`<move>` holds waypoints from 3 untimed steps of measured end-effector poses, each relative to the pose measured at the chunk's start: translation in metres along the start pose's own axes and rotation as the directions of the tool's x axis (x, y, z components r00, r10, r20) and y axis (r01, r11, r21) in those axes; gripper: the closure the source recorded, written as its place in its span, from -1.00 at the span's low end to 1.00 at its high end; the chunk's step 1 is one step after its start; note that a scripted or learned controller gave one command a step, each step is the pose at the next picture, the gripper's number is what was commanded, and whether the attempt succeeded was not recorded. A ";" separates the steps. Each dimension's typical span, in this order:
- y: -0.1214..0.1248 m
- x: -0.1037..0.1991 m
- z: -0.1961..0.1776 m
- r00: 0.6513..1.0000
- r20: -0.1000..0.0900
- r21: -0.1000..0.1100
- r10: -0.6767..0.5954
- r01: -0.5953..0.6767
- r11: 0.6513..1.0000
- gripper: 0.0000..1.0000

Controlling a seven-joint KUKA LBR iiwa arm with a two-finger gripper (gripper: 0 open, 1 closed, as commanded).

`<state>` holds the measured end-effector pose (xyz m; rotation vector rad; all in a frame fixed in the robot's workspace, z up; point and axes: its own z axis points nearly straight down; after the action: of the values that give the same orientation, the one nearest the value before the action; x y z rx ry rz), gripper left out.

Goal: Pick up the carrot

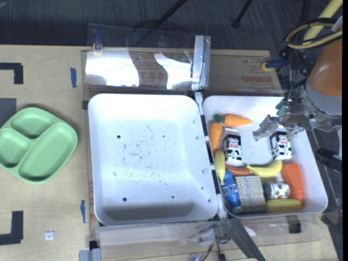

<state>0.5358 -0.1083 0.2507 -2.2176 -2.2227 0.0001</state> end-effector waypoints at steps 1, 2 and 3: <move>0.091 -0.010 0.065 1.000 0.001 -0.004 0.025 -0.025 1.000 -1.00; 0.123 -0.023 0.097 0.911 0.005 -0.006 -0.413 0.413 0.911 -1.00; 0.124 -0.026 0.033 0.876 0.005 -0.005 -0.482 0.482 0.876 -1.00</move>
<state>0.6594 -0.1337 0.2175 -1.5983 -2.7107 -0.0036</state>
